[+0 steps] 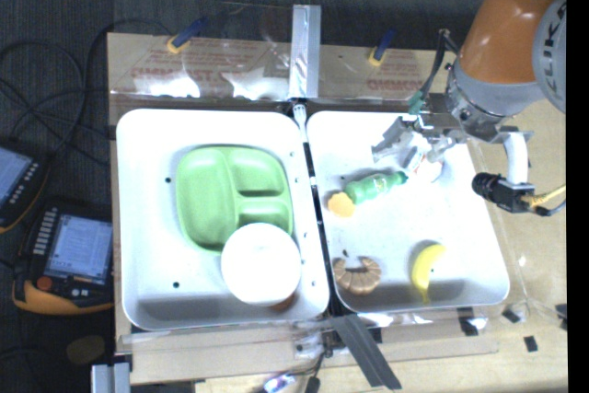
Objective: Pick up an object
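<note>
My gripper [411, 150] hangs over the upper middle of the right bin [479, 235], open, with nothing between its fingers. Just below it and slightly to the left lies a green bottle [377, 187] on its side, its yellow cap [341, 204] pointing toward the bin's left wall. A yellow banana [425, 268] rests near the front right of the same bin. A brown pastry-like piece [357, 273] sits at the front left corner.
The left bin [147, 225] holds a green divided plate [235, 191] and a white round bowl [261, 263] overlapping its front edge. A metal divider [305, 60] stands behind the bins. Tablets and cables [64, 244] lie off the bench to the left.
</note>
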`<state>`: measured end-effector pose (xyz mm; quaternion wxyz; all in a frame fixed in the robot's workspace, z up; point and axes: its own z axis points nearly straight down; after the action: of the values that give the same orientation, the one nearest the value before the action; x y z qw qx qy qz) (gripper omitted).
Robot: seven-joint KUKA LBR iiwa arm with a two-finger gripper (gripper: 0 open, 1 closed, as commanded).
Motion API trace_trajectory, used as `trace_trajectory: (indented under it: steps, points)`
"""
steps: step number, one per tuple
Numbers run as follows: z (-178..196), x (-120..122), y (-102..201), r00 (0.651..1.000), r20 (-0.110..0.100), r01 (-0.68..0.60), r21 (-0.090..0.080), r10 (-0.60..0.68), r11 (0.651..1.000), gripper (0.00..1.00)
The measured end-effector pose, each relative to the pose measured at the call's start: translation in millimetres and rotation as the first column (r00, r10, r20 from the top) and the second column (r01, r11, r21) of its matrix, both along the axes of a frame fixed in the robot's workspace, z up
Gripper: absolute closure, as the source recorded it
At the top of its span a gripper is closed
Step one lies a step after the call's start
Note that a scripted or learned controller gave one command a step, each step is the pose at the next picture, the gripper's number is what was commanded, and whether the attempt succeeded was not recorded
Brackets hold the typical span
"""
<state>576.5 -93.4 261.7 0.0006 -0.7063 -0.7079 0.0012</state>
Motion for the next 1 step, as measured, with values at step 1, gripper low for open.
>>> trace_trajectory:
  steps: [1]
  points:
    - [-67.1, 30.2, -91.0, 0.992, 0.001, -0.124, -0.001, 0.124, 0.992, 0.00]
